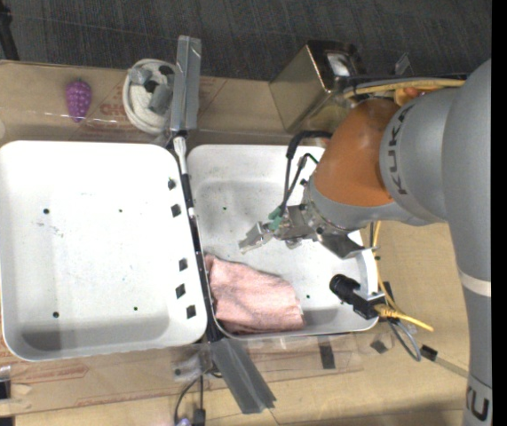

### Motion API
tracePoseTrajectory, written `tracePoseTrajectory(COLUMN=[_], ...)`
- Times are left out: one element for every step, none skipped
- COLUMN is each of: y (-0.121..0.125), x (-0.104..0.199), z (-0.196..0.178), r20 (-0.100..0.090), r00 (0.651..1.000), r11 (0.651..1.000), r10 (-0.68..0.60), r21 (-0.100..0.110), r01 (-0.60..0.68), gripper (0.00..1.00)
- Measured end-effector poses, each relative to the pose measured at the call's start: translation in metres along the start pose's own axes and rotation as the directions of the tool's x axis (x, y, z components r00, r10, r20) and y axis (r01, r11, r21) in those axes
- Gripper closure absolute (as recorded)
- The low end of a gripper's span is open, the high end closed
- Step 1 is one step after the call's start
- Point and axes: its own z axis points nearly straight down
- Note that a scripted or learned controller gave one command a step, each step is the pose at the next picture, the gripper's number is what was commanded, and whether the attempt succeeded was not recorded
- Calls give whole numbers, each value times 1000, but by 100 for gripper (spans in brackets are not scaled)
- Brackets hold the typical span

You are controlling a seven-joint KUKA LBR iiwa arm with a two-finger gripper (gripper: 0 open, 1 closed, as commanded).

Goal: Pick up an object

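One pink cloth [251, 295], crumpled, lies in the right bin [228, 174], pushed into that bin's lower-left corner as the view shows it. Its left edge touches the wall by the grey divider [192, 231] and its lower edge runs along the bottom wall. Cloth's top edge is free, with bare white floor above it up to the bin's upper wall. Gripper [255, 235] hangs over the middle of the right bin, just above and slightly right of the cloth's upper edge, pointing toward the view's left; apart from the cloth as far as can be seen, nothing visibly in it. Open or closed: cannot tell from this angle. Arm [417, 162] with its orange band [357, 160] covers the bin's right side and upper-right corner, so the room there is taken. Left bin [84, 238] shows plain white floor with a few dark dots, walls all visible. Outside the bins, on the bench along the view's top: a small purple object [78, 98], a white coil [145, 96] just beside the divider's upper end, and a brown box [311, 76] above the right bin.
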Motion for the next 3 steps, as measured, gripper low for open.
tracePoseTrajectory(y=[-25, -39, 18], x=[31, 17, 15], z=[-36, 52, 64], r20=[-2, -3, -2], r00=[986, 938, 960], r11=[986, 938, 960], r10=[-169, -347, -278], r21=[3, 3, 1], r01=[169, 347, 278], gripper=[0, 0, 0])
